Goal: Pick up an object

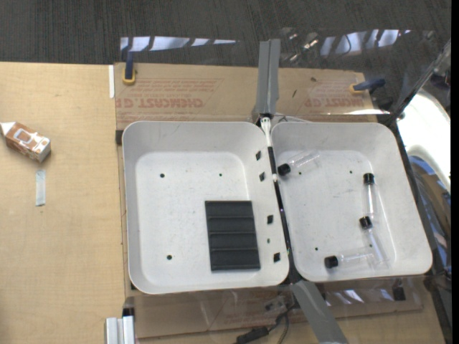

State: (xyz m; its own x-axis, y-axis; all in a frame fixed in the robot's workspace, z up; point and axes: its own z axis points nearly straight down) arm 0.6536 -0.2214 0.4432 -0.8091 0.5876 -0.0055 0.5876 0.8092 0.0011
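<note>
Block (232, 235) is the first pickable thing from the left, so I start on the bench and work across to it. On the tan, wood-grained bench (64, 264), well apart from the bins, lie a small crumpled carton (27, 142) and a thin pale strip (40, 189).

The left bin (143, 138) is shallow, white, smooth plastic with rounded corners and a raised rim. The block lies flat on its floor, towards the near right corner. It is a matt black rectangle with crosswise grooves that split it into bands. Its near edge sits close to the bin's front wall, and there is open floor to its left and behind it.

A grey bar (269, 77) runs down to the seam where the two rims touch. Brown cardboard (172, 92) lies behind the bins.

The right bin (401, 192) holds three clear tubes with black caps. One tube (301, 163) lies slanted near the seam. The second (368, 201) lies lengthwise by the right wall. The third (353, 261) hugs the front wall, with little room on that side. The middle of the floor is open.

I cannot tell whether my gripper is spread or pressed together.
</note>
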